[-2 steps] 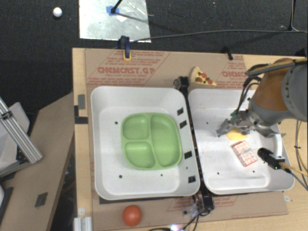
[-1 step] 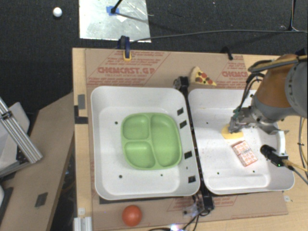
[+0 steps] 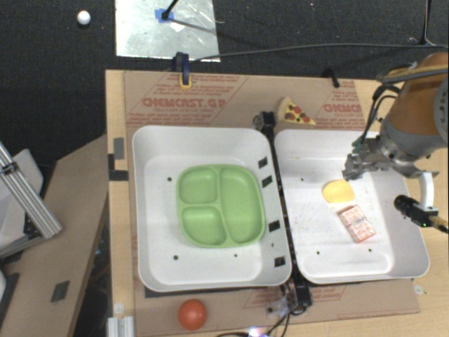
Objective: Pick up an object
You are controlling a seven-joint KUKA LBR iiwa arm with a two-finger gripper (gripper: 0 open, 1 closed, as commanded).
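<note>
Yellow lump [image 3: 338, 191] sits mid right bin [image 3: 403, 258], touching nothing; gripper [image 3: 355, 166] hovers just above-right of it, apart. Claw state: can't tell from this angle. Step looks like approach, pre-grasp. Next move prob needs a short shift over the lump, then descent. Count: 2 bins, 1 lump, 1 pink patterned packet [image 3: 356, 224], 1 green divided tray [image 3: 219, 205] in left bin [image 3: 151, 188].
</note>
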